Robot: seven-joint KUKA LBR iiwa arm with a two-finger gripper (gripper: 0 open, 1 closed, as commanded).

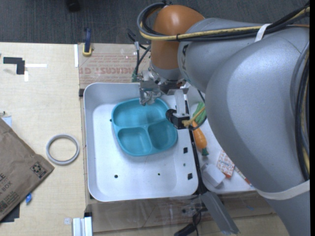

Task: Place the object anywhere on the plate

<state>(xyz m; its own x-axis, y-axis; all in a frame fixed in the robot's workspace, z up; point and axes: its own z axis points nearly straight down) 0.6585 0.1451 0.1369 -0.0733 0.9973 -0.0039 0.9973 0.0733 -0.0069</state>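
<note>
A teal plate with three compartments lies in the left white bin, toward its far side. My gripper hangs over the plate's far rim, reaching down from the orange-banded wrist. An orange toy carrot with green leaves lies in the right bin, just past the divider and to the right of the plate. Nothing rests on the plate that I can see.
A small white and red packet lies in the right bin, mostly under the arm. On the bench to the left sit a grey tape ring and a brown cardboard box.
</note>
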